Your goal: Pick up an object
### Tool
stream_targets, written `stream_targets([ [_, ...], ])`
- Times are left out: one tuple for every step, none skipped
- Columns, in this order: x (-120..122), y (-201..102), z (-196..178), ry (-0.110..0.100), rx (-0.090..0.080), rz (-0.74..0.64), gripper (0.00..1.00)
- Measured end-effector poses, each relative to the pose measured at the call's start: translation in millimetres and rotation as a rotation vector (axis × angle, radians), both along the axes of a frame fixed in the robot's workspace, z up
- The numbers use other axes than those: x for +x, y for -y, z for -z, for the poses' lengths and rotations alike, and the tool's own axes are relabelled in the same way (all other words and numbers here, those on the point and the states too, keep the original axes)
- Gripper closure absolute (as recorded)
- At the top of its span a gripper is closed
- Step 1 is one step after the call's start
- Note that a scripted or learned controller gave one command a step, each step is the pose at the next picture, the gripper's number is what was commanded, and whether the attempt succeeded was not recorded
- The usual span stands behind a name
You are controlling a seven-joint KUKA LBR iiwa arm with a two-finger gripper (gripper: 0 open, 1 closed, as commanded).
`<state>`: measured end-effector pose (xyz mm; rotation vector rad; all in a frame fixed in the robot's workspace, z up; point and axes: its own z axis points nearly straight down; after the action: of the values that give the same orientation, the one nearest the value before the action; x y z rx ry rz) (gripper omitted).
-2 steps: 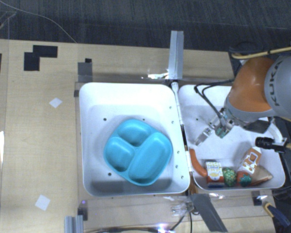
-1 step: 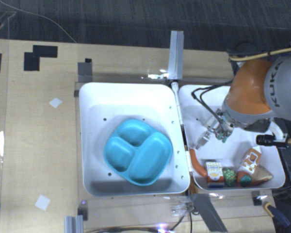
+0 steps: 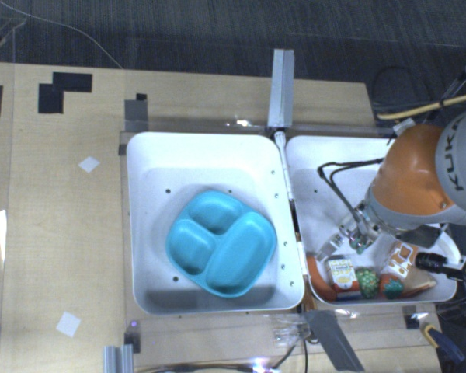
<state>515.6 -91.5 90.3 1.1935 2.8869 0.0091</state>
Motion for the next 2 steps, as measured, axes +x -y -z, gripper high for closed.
stream_targets([
  [39, 43, -84, -0.013, 0.003, 0.239, 0.0],
  [-17, 88, -35, -0.014, 0.004, 0.315, 0.0],
])
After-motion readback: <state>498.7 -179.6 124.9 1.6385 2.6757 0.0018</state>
